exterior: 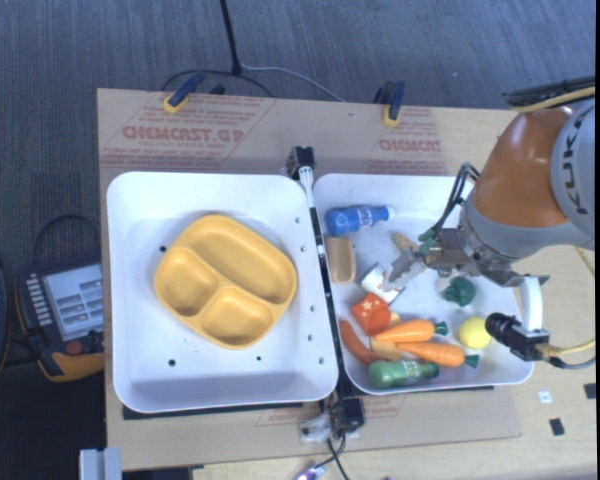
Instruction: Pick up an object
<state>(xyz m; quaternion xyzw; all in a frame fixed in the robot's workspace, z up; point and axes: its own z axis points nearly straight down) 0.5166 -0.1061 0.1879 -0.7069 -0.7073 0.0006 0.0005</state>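
A yellow divided plate [225, 280] lies in the white left bin [130, 368]. The white right bin [510, 373] has a blue bottle [357, 218], two orange carrots [420, 340], a red pepper [372, 314], a green bottle [402, 372], a yellow lemon [474, 333] and a dark green piece [460, 290]. The arm [530, 183] is grey with an orange band.

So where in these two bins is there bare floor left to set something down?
Left bin: bare white floor rings the yellow tray, widest along the near edge and the left wall. Right bin: crowded; carrots, green bottle and lemon fill the near half. A bare strip lies right of the blue bottle.
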